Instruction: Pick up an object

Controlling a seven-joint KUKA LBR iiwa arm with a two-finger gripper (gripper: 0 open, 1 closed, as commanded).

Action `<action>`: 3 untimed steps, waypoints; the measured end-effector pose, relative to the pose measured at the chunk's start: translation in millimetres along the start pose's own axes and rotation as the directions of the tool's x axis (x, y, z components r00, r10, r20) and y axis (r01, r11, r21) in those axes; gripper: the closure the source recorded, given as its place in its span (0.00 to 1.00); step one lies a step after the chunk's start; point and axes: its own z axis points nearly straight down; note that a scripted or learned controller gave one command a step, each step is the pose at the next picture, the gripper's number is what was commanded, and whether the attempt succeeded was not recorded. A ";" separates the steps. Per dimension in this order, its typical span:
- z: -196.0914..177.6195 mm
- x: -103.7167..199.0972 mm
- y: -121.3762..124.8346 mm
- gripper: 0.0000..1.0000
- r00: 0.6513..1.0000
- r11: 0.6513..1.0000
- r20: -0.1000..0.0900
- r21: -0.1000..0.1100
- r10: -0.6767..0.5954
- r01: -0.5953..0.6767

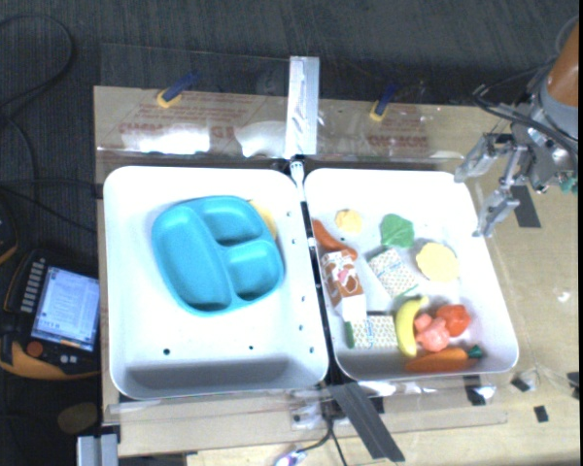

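My gripper (483, 188) hovers at the right bin's far right corner, just outside its rim, open with nothing between its fingers. The right bin (496, 289) holds several toy foods: a green leaf (396, 229), a pale yellow disc (435, 260), a yellow banana (406, 323), a red fruit (451, 318), an orange carrot (435, 360), a red-and-white packet (342, 276), patterned small boxes (394, 272) and a small egg-like piece (348, 219). All of them lie to the left of and below the gripper.
The left bin (136, 348) holds a blue divided tray (217, 252) with a yellow piece (264, 219) peeking out behind it. A clear sheet with clips runs along the bench's back edge (301, 129). A handheld pendant (53, 314) lies off the bench at the left.
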 end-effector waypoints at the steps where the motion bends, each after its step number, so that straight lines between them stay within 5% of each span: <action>1: 102.2 29.6 -7.7 0.00 0.974 0.974 -0.002 0.000 0.228 -0.228; 2: 135.0 -39.5 -8.5 0.00 0.886 0.886 0.000 0.002 0.463 -0.463; 3: 185.3 -24.8 -8.1 0.00 0.797 0.797 0.004 -0.002 0.604 -0.604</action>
